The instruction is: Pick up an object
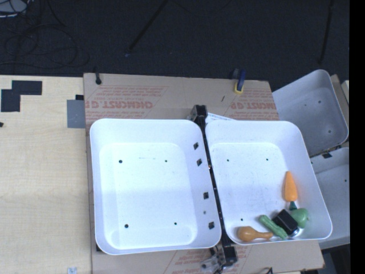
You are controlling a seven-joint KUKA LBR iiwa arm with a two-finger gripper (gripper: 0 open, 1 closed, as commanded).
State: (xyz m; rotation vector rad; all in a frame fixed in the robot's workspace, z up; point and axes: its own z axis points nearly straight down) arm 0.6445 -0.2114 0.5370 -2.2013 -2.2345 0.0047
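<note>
Tool state: cannot tell from this frame, so treat it as unknown before committing to a descent.

Targets are all in the right bin, packed into its near-right corner. That is the side the arm reaches in from, so the reach is short.

- Carrot: orange, lies alone just beside the right wall. Its long axis runs roughly up-down in the view, nearly parallel to that wall. It sits apart from the pile below it. Looks like the cleanest pick: close across the short axis, i.e. left-right in the view. Risk: the wall-side finger may have little room.
- Black block: sits on or against the green stick and touches the green lump. Cluttered, so a grab here could catch two things or none.
- Gourd: yellow-orange, lies along the front wall with its long axis roughly left-right. Its thin end is near the green stick.

Left bin offers nothing to grasp. Both bins sit on cardboard on the bench.

My call: go for the carrot, with the jaws across its width.
</note>
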